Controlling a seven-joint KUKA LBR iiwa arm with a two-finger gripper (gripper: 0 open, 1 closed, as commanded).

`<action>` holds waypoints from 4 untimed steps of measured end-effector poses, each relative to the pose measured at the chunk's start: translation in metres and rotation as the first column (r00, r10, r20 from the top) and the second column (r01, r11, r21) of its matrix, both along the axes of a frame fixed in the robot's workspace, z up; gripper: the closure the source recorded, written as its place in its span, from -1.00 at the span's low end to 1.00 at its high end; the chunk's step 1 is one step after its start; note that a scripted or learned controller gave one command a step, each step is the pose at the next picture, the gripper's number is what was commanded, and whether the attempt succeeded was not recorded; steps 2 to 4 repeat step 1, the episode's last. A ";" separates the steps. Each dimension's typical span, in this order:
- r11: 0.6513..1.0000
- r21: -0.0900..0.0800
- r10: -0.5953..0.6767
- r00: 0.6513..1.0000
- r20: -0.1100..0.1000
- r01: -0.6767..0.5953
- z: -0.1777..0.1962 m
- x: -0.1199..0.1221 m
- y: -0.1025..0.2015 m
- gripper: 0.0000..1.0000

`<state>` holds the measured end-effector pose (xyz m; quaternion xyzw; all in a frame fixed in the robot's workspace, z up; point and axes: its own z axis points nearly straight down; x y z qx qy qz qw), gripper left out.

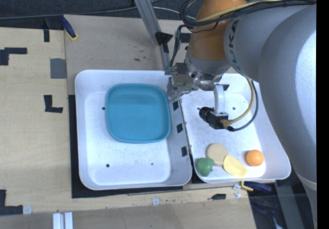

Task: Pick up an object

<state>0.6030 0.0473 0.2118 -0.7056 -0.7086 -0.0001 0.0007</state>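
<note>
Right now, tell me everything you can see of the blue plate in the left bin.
The blue plate is a squarish dish with rounded corners and a raised rim, plain teal, plastic by its look. It lies flat, right way up, in the upper middle of the left bin, nothing on it. Its right edge nears the wall between the bins. The gripper hangs beside its upper right corner.

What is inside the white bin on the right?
In the right white bin: a green piece, a beige round piece, a yellow piece, an orange ball. The grey arm covers its far end.
</note>
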 end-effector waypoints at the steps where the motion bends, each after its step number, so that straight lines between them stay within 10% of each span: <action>1: 1.000 0.000 0.000 1.000 0.002 0.000 0.021 -0.002 0.048 1.00; 4: 1.000 0.000 0.000 1.000 0.002 0.000 0.021 -0.002 0.048 1.00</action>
